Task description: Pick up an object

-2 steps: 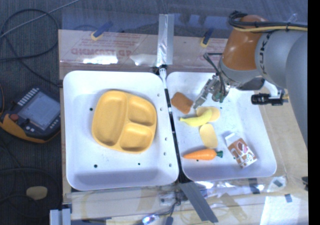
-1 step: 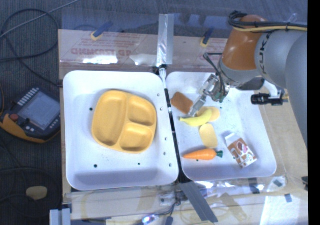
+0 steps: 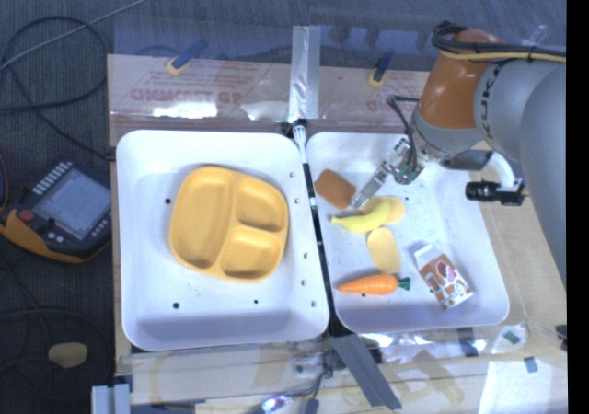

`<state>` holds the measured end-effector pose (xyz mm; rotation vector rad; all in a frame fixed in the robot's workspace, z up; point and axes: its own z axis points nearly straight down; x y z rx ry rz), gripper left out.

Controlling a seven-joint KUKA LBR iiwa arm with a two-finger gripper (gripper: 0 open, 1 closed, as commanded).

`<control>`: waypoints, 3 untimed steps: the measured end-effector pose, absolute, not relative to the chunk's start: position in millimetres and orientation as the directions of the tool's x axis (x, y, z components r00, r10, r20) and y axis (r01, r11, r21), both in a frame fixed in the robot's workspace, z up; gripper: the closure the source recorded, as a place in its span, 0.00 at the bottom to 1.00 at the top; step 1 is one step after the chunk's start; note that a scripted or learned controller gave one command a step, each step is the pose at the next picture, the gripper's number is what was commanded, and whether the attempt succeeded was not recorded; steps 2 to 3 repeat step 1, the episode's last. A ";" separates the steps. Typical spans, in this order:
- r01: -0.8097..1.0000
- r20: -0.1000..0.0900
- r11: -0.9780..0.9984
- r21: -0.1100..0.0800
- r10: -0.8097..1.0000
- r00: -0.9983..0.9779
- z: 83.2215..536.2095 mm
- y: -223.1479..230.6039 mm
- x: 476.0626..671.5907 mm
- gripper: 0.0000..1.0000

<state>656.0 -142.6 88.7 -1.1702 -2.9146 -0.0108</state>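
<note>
— Looking at the claw (image 3: 366, 193) first, what do you see?

— You'll find it low in the right bin (image 3: 479, 256), reaching down and to the left from the orange-banded wrist. Its tip sits just above the banana (image 3: 362, 218) and just beside the brown block (image 3: 334, 189). You cannot tell from this angle whether it is released or clenched, and nothing can be made out between its tips.

— How many things lie in that bin?

— Count six: one banana, one brown block, one pale yellow round piece (image 3: 393, 210) touching the banana's right end, one pale yellow oval piece (image 3: 384, 250) just below the banana, one carrot (image 3: 368, 285), and one small carton (image 3: 444, 278) with a brown and white print.

— Which way do the long ones point?

— The banana's long axis runs nearly left to right, its right end raised a little toward the far side, its left end near the wall between the bins. The carrot lies left to right too, orange tip to the left, green top to the right. The carton lies tilted, its long axis running from upper left to lower right.

— And the other bin?

— You have one thing there: a yellow tray (image 3: 230, 222) with three compartments, in the middle of the left bin (image 3: 147, 311). Both bins sit side by side on the tabletop (image 3: 230, 90).
</note>
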 end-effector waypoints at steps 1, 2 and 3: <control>0.835 -0.003 0.549 0.009 0.836 -0.549 88.4 -164.9 658.0 0.00; 0.835 -0.003 0.549 0.009 0.836 -0.549 88.4 -164.9 658.0 0.00; 0.835 -0.003 0.549 0.009 0.836 -0.549 88.4 -164.9 658.0 0.00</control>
